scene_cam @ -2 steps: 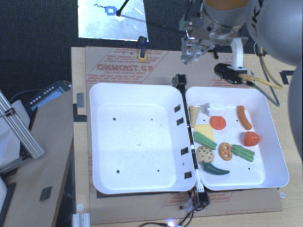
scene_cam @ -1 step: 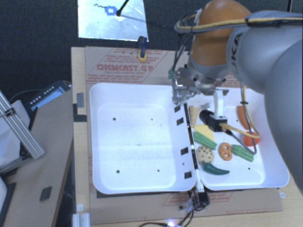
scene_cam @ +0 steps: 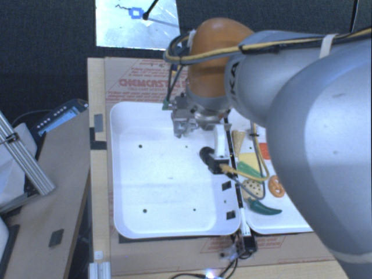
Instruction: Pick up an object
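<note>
The arm reaches across from 3 o'clock, and its gripper (scene_cam: pixel 185 124) hangs over the 12 o'clock edge of the left bin (scene_cam: pixel 133 214). Whether the fingers are released or clenched cannot be told. The objects lie in the right bin (scene_cam: pixel 290 224), toward 4 o'clock of the gripper: a green pepper (scene_cam: pixel 264 207), a yellow wedge (scene_cam: pixel 249 160) and an orange ring (scene_cam: pixel 275 187).
</note>
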`<state>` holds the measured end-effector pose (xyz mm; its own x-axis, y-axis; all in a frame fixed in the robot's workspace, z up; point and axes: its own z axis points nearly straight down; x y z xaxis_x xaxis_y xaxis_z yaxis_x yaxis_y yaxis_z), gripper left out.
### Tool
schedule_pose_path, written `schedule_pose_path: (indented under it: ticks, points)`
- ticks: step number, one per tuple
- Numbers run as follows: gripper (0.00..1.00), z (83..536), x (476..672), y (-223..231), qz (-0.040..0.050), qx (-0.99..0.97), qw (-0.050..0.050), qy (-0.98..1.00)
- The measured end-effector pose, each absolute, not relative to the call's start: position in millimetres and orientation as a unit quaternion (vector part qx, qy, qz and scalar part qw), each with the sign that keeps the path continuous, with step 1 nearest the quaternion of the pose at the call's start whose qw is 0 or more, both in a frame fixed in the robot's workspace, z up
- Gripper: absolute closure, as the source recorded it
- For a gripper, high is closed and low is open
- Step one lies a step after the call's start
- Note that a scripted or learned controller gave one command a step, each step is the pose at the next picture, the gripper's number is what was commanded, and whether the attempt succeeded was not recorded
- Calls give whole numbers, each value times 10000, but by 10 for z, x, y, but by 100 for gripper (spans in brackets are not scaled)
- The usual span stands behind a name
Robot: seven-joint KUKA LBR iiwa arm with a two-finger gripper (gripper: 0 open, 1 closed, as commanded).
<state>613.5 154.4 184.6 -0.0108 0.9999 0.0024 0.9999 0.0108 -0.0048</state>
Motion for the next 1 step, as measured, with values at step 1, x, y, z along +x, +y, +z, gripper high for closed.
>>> schedule_pose_path:
  ticks: [1]
  points:
    - [100, 2163, 6294, 1624, -20, -7051, -7, -7091]
